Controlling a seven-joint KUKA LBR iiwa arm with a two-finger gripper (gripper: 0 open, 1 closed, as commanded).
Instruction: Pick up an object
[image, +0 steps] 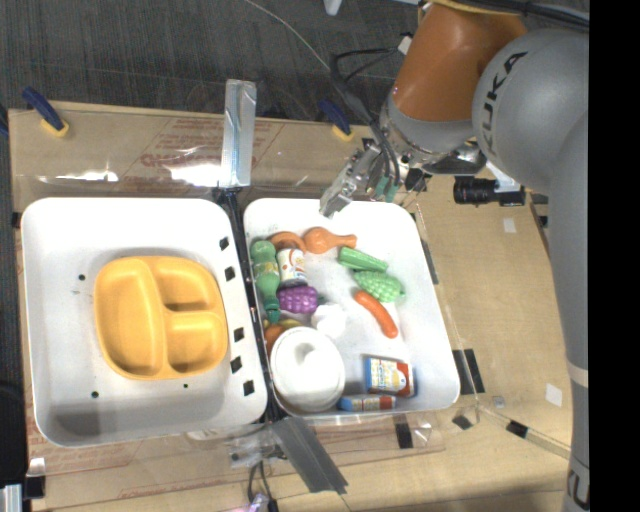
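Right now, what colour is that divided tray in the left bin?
Yellow; the divided tray shows plainly in the camera view.

Robotics lab, KUKA arm (520, 90), clamped bench (500, 300), white bins (40, 300)

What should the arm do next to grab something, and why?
Probably lower toward the orange pear-shaped toy just below it: the end effector hovers above the right bin's back rim, touching nothing, and that toy lies nearest.
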